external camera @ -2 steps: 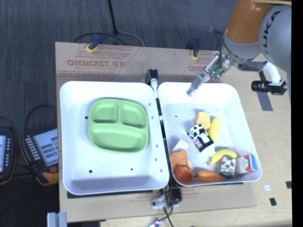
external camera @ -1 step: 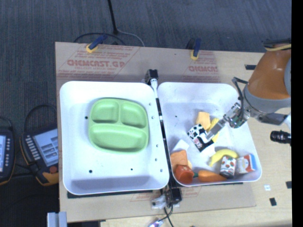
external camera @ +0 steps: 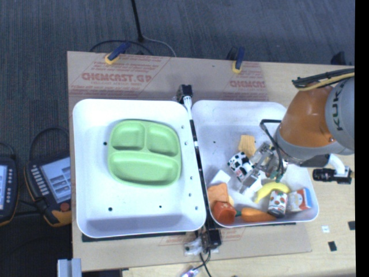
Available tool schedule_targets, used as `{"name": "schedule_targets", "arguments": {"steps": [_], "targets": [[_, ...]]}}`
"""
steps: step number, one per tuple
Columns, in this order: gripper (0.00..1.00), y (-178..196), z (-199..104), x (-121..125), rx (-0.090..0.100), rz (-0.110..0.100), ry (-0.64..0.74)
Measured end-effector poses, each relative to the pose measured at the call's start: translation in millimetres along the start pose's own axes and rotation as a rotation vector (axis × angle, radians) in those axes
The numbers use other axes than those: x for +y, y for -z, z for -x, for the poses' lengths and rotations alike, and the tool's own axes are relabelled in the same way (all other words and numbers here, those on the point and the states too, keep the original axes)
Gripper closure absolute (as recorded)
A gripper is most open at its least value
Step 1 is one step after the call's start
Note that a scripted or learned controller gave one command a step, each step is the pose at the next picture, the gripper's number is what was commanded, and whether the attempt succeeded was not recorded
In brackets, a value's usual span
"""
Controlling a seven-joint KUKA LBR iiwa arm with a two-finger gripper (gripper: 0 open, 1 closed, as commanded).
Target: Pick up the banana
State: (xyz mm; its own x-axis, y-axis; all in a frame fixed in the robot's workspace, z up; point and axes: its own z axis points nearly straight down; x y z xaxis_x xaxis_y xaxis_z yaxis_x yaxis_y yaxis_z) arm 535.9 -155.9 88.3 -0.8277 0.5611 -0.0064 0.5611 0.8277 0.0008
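The gripper (external camera: 258, 167) hung low in the right bin (external camera: 230, 109), just up-left of the banana (external camera: 271, 190). Couldn't tell its state, too blurry. The banana lay near the front wall beside a small carton (external camera: 278, 202) and carrot (external camera: 258, 214). Looked like the approach step; next it needed to line up over the banana.

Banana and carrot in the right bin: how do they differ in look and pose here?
The banana is yellow and curved, arched just below the gripper; the carrot is orange and nearly straight, lying along the bin's near wall. The banana sits further from that wall than the carrot, which lies beside a red toy. Both lie in the right bin, among the other toy foods.
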Motion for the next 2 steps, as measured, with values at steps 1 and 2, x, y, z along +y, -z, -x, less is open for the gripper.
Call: {"name": "schedule_targets", "arguments": {"steps": [1,2], "targets": [[0.0,3.0,-43.7,-10.8,-0.028,0.012,0.132],[1.0,12.8,-44.9,-11.3,-0.021,0.01,0.134]]}}
